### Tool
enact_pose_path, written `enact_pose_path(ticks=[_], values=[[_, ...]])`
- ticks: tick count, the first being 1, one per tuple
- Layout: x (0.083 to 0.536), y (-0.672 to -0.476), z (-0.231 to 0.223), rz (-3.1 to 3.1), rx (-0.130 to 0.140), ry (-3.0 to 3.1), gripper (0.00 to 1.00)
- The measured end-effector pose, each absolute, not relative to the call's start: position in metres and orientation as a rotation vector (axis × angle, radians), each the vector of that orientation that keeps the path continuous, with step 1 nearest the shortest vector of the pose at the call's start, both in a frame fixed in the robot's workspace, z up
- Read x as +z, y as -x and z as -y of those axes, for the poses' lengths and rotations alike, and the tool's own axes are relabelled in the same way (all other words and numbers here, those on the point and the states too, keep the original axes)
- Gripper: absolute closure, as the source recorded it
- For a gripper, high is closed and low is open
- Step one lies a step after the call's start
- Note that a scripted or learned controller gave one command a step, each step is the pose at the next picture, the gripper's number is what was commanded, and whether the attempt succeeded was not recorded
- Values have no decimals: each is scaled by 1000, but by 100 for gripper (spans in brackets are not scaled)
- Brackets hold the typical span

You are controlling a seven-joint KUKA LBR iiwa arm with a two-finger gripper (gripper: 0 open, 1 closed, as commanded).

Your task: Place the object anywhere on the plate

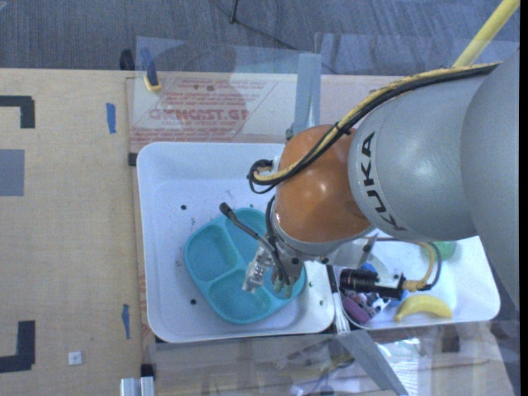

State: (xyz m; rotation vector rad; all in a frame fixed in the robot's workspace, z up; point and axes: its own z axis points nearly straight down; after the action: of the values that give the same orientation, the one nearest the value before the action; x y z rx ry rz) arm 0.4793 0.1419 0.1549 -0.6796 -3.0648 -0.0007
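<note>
A turquoise divided plate [216, 269] lies in the left white bin [165, 213], toward its front right. My gripper [266, 272] hangs over the plate's right side, pointing down, and the orange wrist band and grey arm hide much of what lies under it. Something small and greenish [285, 285] shows right beside the gripper tip at the plate's right rim. I cannot tell whether it is held or resting on the plate.
The right bin [487, 299] holds a yellow banana [424, 308], a purple item [357, 308] and a green item [446, 251], partly hidden by the arm. A wooden bench top stretches to the left. Clear panels stand behind and in front of the bins.
</note>
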Motion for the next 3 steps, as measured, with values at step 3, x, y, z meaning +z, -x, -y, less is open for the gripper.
enact_pose_path(ticks=[3], values=[[367,-482,-68,3127,-1,328,100]])
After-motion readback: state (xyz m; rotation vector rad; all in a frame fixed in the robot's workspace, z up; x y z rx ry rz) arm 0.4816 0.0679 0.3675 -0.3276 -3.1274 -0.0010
